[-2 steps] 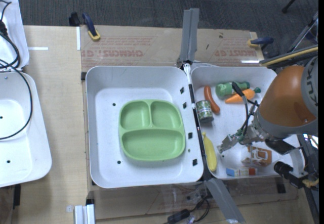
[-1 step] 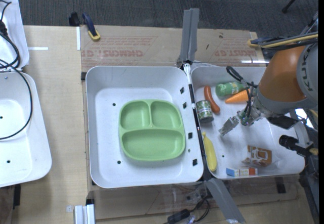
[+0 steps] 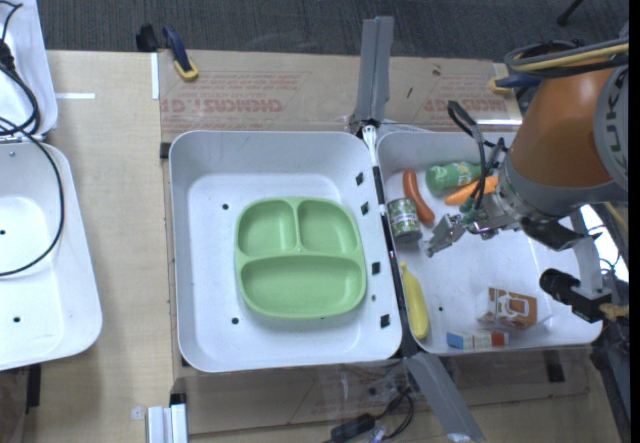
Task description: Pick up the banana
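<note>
The gripper hangs over the right bin, its tips low above the white floor, and nothing sits between them; whether it is spread or pressed together cannot be told at this size and slant. The banana lies below and a little to the left of the gripper in the picture, along the bin's left wall, well apart from the tips. So the pick is judged to be not yet begun: the gripper has to get over the banana, come down, close on it and lift.

Just to the gripper's left stands a can, with a red sausage beside it. Above and to the right of the gripper lie a green bottle and an orange piece, perhaps a carrot, partly covered by the arm. Below and to the right rests a small carton. The arm's bulk hides the bin's upper right corner. The green plate sits far left in the other bin.
</note>
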Robot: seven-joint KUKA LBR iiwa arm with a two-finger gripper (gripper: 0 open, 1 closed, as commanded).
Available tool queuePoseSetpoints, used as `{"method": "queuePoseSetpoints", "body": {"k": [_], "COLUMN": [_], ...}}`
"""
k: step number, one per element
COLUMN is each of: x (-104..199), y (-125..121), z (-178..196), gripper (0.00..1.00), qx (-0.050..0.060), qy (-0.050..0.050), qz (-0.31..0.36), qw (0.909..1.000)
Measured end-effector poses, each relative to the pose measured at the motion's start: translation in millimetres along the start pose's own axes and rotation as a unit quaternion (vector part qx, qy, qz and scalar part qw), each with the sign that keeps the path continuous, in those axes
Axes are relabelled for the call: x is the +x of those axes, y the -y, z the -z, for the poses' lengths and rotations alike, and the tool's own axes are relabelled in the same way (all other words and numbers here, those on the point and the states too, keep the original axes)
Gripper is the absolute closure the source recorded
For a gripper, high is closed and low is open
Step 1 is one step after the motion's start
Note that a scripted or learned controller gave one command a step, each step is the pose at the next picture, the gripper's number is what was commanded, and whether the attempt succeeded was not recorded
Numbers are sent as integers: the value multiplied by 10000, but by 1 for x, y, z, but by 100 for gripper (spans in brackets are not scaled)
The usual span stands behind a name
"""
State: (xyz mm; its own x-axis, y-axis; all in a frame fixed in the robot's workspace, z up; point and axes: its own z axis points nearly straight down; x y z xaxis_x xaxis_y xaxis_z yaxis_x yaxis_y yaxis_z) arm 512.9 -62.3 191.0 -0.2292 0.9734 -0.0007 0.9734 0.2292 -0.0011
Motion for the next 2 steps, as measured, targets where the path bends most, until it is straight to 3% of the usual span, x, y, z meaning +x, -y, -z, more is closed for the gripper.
{"method": "queuePoseSetpoints", "body": {"k": [1, 2], "x": [-69, -126], "y": [49, 6], "z": [-100, -99], "gripper": [0, 0], "qx": [6, -7], "qy": [-5, 2], "qz": [-91, 1269], "qw": [10000, 9919]}}
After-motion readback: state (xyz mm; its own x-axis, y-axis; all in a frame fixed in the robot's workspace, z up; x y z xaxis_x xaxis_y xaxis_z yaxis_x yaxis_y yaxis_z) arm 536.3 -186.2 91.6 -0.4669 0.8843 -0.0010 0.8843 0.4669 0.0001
